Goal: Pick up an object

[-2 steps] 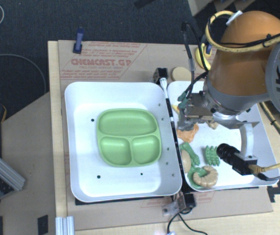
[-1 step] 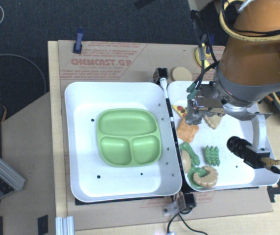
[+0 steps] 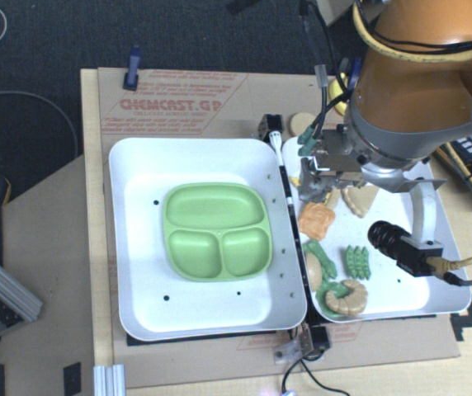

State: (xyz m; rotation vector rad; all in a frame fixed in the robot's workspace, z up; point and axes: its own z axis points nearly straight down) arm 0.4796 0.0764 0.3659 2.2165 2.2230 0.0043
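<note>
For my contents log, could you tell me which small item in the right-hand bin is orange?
The lumpy piece by the left wall of that bin; the ridged piece and curved piece are green, the others cream or tan.

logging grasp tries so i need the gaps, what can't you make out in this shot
1. Right bin: its far half lies under the arm in the camera view, so what lies there is hidden.
2. Pale tan piece: partly covered by the arm; shape unclear.
3. Orange item: the gripper hangs at its far edge; contact cannot be told.
4. Green ridged item: too small to name.
</note>
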